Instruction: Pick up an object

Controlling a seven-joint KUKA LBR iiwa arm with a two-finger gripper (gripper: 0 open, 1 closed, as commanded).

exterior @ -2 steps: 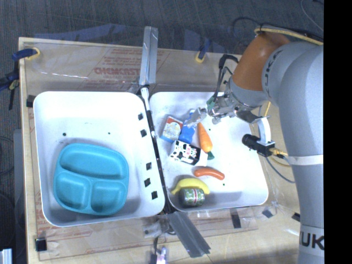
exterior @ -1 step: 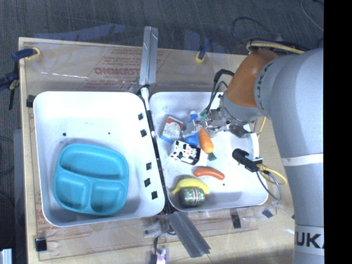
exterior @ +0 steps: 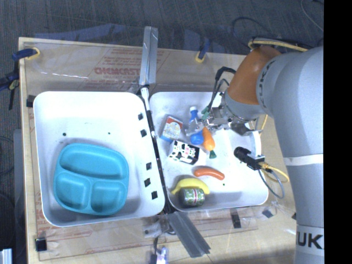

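Camera view: gripper (exterior: pixel 202 126) low in right bin (exterior: pixel 242 194), above carrot (exterior: pixel 208 140); finger state impossible to tell. Nearby: black-and-white card (exterior: pixel 183 152), sausage (exterior: pixel 209 173), banana (exterior: pixel 191 185), can (exterior: pixel 192 197). "UK" readable on arm (exterior: pixel 300 147).

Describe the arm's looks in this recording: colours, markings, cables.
The arm is a thick, rounded grey body with an orange band above the wrist. White letters "UK" show near its base. Thin dark cables loop beside the wrist, and the gripper is small dark metal hardware.
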